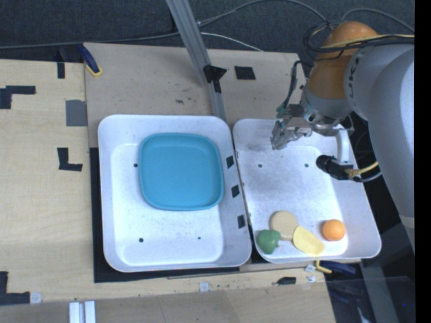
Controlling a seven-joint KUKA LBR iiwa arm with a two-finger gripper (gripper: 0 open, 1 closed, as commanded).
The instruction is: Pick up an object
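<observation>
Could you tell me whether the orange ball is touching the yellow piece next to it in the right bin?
Apart: the camera view shows white bin floor between the orange ball and the yellow piece.

The arm is a bulky pale grey casing with an orange band beside its wrist, black cables looping over it, and a small metallic gripper

Both white bins — the left bin and the right bin — look like smooth moulded plastic with a soft sheen, speckled with dark flecks. The blue plate is matt, even-toned plastic, and the bench shows pale wood grain. The arm's orange band is glossy — its grey casing is smooth and duller.
</observation>
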